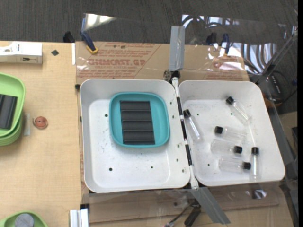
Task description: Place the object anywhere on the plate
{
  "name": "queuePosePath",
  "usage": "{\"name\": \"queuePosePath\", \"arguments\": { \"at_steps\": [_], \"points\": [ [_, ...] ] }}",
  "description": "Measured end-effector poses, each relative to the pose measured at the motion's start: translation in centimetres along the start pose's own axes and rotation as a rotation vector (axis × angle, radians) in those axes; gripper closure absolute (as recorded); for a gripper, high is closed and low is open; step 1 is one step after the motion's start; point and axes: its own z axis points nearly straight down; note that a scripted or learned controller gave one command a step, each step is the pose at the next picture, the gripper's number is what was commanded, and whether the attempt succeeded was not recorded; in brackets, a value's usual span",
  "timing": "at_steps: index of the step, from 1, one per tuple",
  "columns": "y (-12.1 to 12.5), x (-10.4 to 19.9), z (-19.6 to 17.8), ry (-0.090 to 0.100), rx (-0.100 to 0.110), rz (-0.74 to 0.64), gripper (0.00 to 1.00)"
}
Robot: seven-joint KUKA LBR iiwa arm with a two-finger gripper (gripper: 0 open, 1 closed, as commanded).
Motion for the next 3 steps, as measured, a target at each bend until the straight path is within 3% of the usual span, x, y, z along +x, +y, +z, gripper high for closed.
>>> {"name": "queuePosePath", "arguments": {
  "at_steps": [1, 3],
  "points": [
    [0.14, 0.15, -0.14, 0.002, -0.001, 0.082, 0.00],
    [0.21, 0.27, -0.19, 0.003, -0.001, 0.084, 0.00]
  ]
}}
